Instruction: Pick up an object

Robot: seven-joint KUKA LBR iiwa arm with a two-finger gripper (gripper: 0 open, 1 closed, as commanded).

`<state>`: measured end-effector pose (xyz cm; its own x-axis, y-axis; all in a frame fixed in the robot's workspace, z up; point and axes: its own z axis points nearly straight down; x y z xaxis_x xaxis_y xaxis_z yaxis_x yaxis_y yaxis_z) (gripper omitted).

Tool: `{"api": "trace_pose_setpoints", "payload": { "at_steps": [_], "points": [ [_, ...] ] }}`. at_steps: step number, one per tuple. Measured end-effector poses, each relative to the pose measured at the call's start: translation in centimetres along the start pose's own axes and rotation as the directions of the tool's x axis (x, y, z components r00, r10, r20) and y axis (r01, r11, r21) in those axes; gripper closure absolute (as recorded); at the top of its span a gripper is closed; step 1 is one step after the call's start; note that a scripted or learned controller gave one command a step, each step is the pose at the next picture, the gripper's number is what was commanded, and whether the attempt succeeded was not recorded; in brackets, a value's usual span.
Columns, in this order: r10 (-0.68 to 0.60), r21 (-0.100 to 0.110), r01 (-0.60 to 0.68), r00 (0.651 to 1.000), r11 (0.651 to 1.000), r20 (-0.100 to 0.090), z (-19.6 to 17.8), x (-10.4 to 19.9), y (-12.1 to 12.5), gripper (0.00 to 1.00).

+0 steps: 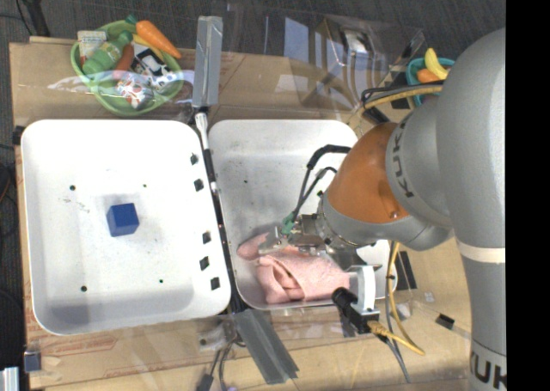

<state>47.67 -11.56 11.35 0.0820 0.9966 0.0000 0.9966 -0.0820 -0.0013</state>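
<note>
A blue cube [123, 218] lies in the left bin [51, 157], alone near its middle. In the right bin [266, 144] a pink soft toy [296, 276] lies against the near wall, with a rounded pink end [248, 249] sticking out to the left. My gripper [290, 233] hangs low over the top edge of the pink toy, below the orange band of the arm. The wrist hides the fingertips.
A green bowl [129, 104] full of toy food and packets stands on the bench behind the left bin. The grey arm [464, 149] covers the right side of the right bin. Cables and yellow wires [400, 329] trail at the front right.
</note>
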Motion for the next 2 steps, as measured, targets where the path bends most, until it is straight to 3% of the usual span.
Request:
{"api": "trace_pose_setpoints", "payload": {
  "at_steps": [1,2],
  "points": [
    [0.185,0.003,-0.185,0.983,0.983,-0.001,-4.9,2.3,3.4,0.0],
    [-0.102,0.005,0.102,0.995,0.995,-0.003,1.4,2.0,2.1,0.0]
  ]
}}
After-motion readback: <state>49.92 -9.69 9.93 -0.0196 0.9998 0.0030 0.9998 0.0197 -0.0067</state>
